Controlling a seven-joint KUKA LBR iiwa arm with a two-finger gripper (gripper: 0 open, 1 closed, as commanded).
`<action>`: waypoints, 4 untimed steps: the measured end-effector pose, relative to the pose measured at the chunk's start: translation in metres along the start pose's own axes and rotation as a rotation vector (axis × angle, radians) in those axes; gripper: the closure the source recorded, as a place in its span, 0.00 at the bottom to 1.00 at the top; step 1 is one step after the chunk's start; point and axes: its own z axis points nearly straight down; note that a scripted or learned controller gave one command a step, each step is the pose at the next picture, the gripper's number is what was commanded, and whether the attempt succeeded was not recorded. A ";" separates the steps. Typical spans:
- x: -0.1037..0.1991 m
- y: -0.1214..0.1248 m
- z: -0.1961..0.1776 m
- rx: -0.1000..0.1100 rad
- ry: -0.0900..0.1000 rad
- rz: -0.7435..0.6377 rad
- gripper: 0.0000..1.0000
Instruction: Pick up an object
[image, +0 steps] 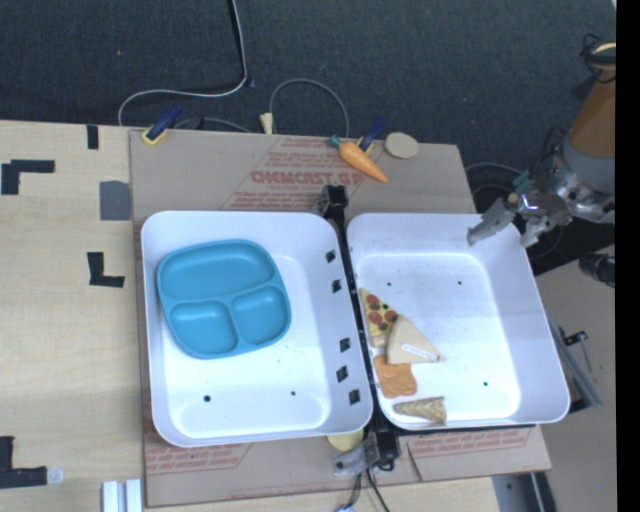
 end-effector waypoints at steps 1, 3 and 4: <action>0.028 -0.023 0.150 -0.004 -0.004 0.000 0.00; 0.035 -0.074 0.146 -0.002 -0.002 0.001 0.00; 0.113 -0.008 0.144 -0.009 0.000 -0.008 0.00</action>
